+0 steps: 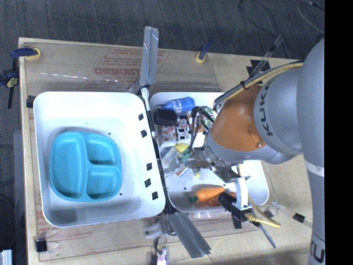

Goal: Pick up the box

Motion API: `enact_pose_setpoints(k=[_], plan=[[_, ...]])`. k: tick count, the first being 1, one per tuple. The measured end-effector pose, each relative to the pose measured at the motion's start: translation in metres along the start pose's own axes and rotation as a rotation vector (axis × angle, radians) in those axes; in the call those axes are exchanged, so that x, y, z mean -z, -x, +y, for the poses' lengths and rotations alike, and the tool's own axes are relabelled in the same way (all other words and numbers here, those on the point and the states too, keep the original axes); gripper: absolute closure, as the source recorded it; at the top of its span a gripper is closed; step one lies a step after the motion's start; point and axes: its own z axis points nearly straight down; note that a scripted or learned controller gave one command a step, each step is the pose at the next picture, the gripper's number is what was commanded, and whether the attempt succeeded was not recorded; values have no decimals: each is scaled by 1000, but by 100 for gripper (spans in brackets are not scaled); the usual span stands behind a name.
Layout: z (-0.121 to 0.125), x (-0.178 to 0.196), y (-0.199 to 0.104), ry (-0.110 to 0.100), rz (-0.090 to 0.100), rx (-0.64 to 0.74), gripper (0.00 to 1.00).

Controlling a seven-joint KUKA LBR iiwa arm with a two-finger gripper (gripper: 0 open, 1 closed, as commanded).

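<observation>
Arm (259, 120) bends down over the right bin (259, 195); claw state cannot be told. Rectangular printed box (180, 129) lies beneath.

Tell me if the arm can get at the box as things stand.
Probably yes: the arm already hangs over the right bin, and the box lies uncovered near its wrist, though crowded by clutter.

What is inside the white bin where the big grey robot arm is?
In the right white bin lie an orange carrot, a blue bottle, a small yellow piece and mixed packets. The grey and orange arm covers the bin's middle, hiding whatever lies beneath.
</observation>
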Motion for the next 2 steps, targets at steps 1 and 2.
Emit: enact_pose_setpoints(k=[1, 2], plan=[[32, -45, 14, 18, -14, 21, 0], [28, -41, 10, -1, -5, 29, 100]])
